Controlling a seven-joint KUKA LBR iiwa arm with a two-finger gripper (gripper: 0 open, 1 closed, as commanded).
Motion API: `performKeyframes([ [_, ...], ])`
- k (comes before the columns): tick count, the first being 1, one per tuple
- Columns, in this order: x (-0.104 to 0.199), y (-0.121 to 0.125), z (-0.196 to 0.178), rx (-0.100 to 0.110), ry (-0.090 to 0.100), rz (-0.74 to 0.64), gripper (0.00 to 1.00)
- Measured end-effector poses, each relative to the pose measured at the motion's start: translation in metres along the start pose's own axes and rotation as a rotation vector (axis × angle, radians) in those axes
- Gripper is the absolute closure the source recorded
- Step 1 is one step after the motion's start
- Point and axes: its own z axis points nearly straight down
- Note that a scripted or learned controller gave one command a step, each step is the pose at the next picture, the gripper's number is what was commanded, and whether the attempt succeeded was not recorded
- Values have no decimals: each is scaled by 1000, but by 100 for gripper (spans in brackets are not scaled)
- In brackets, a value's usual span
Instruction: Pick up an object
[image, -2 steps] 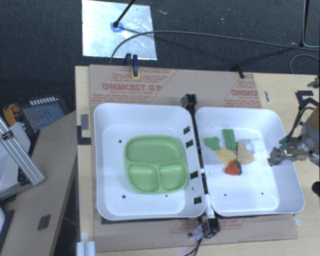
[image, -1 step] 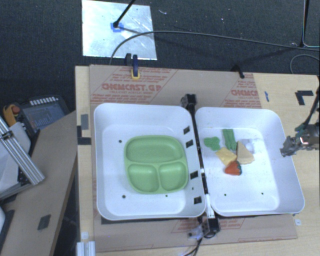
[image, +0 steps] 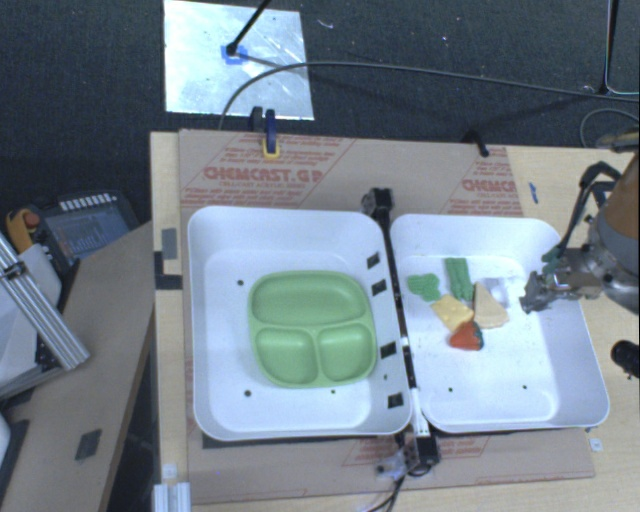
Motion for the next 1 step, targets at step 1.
performKeyframes([
  [1, 44, 3, 12, 1, 0, 0, 100],
])
